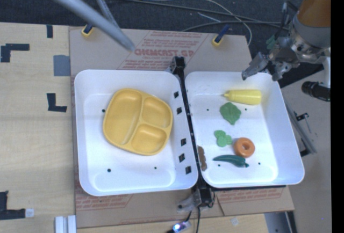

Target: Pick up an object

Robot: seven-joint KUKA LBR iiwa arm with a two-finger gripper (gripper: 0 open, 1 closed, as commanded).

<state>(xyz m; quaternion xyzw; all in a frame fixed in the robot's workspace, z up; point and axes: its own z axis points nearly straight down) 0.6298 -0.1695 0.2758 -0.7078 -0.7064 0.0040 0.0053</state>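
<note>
Camera view: I can't tell the gripper's (pixel 262 68) state; it hovers over the right bin's (pixel 287 135) far right corner. Nearest it lies a yellow cob (pixel 244 97), then green leaf (pixel 230 113), donut (pixel 244 146), pepper (pixel 231 160). Left bin (pixel 86 135) holds a yellow tray (pixel 138 121).

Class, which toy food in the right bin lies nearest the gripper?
The yellow corn, at the bin's far edge just below the gripper; the others lie lower down.

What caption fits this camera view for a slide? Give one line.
Gripper poised above the right bin's far corner, near a yellow corn cob; yellow plate in left bin.
</note>
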